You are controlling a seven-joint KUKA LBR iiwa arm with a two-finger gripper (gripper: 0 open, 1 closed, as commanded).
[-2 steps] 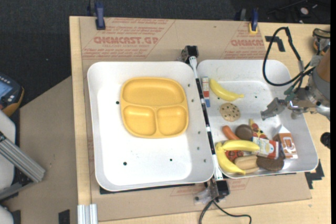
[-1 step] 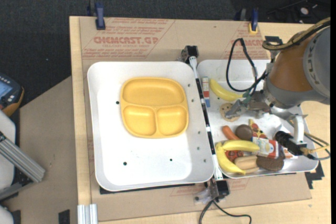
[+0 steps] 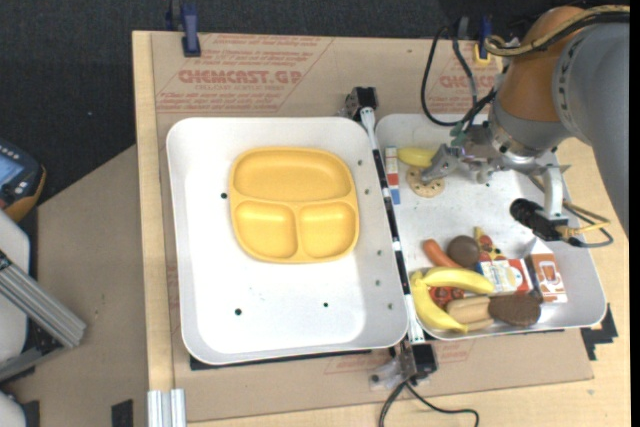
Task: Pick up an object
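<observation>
I see my grey two-finger gripper (image 3: pixel 437 167) low over the right white bin (image 3: pixel 575 310); its grip I cannot tell

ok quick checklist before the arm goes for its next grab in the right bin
1. Gripper over the right bin: ok, near its far left corner.
2. Fingers open or shut: cannot tell.
3. Anything between the fingers: cannot tell.
4. Target within reach: ok, a round cookie lies just below the gripper.
5. Other items crowded: not ok, the banana, carrot and small boxes pile together at the near edge.
6. Yellow tray in the left bin out of the way: ok.
</observation>
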